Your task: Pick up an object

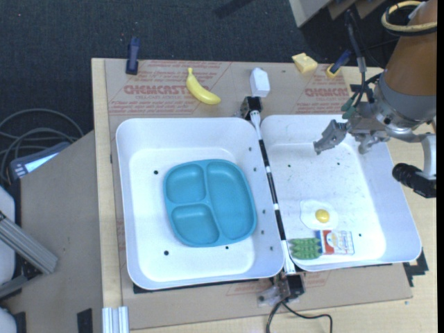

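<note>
Closest to the camera, down at the near edge of the right bin (388,186), there's a small flat card (322,245) with green and red print, lying in the near-left corner. A toy fried egg (319,216) sits just behind it, touching or almost touching. Those two are the only pickable things in that bin as far as I can see.

The left bin (139,186) has a blue divided plate (209,202) sitting flat around its middle.

The tool (326,141) hangs over the far part of the right bin, well apart from the egg and card. Nothing is between its fingers, but from this angle I honestly can't tell if they're spread or closed.

So progress-wise: basically nothing done yet. No object is lifted, everything lies flat on the bin floors. My guess is the arm has to travel toward the near-left corner, come down and grab, and both targets are pretty flat, so it could easily miss.

Out on the worktop's (152,89) far edge there's a banana (200,89) and a yellow cheese-like chunk (304,63), outside both bins.
</note>
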Available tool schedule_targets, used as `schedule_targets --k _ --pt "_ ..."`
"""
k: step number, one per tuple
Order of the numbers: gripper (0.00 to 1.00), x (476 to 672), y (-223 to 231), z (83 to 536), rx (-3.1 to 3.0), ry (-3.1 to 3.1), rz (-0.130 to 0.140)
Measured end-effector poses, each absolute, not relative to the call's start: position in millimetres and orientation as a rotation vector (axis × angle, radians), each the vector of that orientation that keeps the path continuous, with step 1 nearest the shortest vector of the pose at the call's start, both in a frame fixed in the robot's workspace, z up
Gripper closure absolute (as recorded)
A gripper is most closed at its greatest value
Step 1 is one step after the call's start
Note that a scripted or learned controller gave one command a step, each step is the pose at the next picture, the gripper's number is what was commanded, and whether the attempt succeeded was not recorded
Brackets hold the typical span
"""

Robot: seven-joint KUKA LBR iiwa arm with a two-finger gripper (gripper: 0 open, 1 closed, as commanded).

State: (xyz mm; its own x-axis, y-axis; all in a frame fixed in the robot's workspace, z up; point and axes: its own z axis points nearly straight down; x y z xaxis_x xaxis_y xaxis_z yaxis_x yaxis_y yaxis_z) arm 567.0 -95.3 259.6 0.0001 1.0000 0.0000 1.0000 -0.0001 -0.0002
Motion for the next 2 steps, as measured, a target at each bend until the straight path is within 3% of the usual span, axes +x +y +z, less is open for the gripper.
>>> schedule_targets --k 1,2 --pt "0.0 530.0 -108.0 128.8 -2.221 -2.219 0.002" --pt "0.0 478.5 -113.4 84.1 -2.222 -2.219 0.001"
